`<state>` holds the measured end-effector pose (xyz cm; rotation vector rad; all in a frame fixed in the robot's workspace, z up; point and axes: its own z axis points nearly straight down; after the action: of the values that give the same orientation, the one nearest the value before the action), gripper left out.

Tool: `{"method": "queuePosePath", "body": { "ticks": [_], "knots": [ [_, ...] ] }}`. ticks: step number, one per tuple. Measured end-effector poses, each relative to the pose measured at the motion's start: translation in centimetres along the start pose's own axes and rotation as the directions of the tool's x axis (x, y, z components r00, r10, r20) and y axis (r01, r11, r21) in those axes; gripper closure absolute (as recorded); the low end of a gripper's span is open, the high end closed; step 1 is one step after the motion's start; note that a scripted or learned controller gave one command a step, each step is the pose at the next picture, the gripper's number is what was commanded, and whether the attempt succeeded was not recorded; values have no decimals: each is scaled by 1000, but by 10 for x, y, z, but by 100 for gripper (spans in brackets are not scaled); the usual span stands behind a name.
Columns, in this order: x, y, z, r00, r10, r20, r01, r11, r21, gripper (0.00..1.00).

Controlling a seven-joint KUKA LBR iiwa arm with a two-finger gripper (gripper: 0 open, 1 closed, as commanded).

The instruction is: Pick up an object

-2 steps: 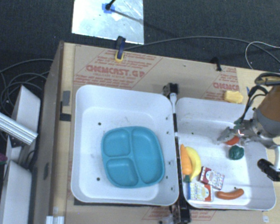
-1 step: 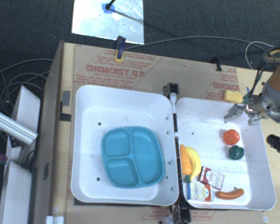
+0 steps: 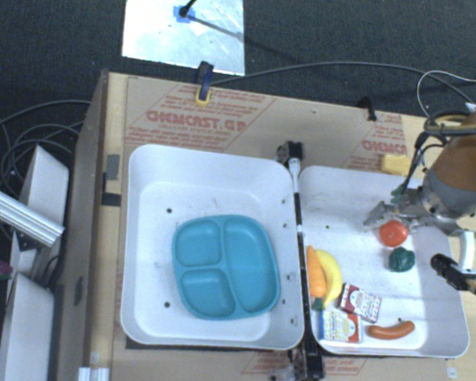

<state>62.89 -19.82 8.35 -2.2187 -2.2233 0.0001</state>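
My gripper (image 3: 397, 217) hangs over the back of the right bin (image 3: 451, 335), reaching in from the right. Its two grey fingers (image 3: 377, 215) are spread apart, so it is open. A red tomato (image 3: 393, 234) lies on the bin floor just in front of and below the fingertips, not clasped by them. A dark green vegetable (image 3: 401, 260) sits right beside the tomato, toward the front.
Along the right bin's left wall lie a banana (image 3: 329, 273) and an orange carrot (image 3: 315, 274). Two small printed packets (image 3: 359, 303) and a sausage (image 3: 390, 329) are near the front. The left bin (image 3: 146, 218) holds a blue divided plate (image 3: 225, 265).
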Motion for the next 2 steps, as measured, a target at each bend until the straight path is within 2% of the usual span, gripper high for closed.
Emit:
{"method": "queuePosePath", "body": {
  "ticks": [2],
  "knots": [
    [-8,-27,-1,1000,1,1,-1,1000,-2,0]
  ]
}}
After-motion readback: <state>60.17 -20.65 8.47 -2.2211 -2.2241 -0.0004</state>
